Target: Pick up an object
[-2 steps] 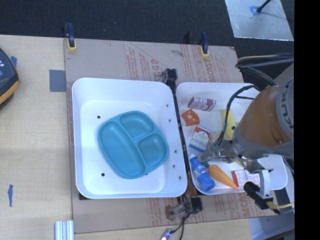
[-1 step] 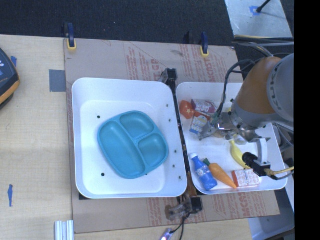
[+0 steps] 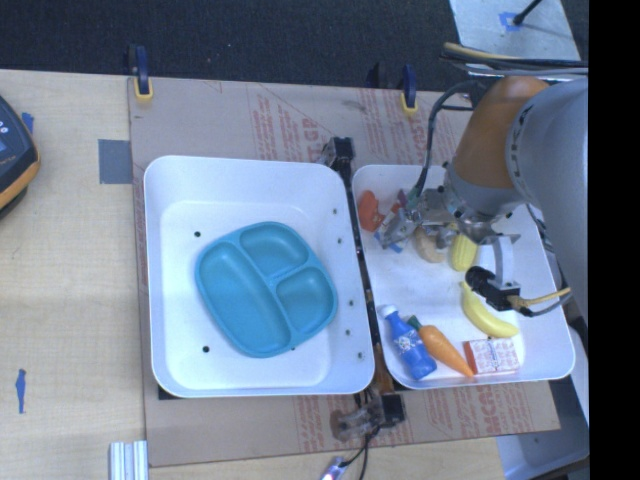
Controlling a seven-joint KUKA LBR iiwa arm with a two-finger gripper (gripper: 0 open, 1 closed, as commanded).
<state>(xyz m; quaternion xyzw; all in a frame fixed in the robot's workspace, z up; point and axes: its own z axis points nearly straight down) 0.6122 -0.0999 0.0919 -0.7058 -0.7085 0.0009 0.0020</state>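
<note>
The right bin (image 3: 530, 373) holds several toy items. A red piece (image 3: 369, 208) lies at its far left, with a beige lump (image 3: 432, 247) and a small yellow piece (image 3: 463, 252) near the middle. A banana (image 3: 487, 314), a carrot (image 3: 446, 351), a blue bottle (image 3: 408, 344) and a red-and-white box (image 3: 493, 356) lie toward the front. My gripper (image 3: 400, 226) hangs low in the bin's far half, just right of the red piece and left of the beige lump. Nothing shows as held.
The left bin (image 3: 165, 268) holds a blue divided plate (image 3: 265, 287). The grey arm with its orange band (image 3: 495, 133) covers the right bin's far right corner. A black cable end (image 3: 492, 288) hangs over the banana. Clamps sit along the bench's far edge.
</note>
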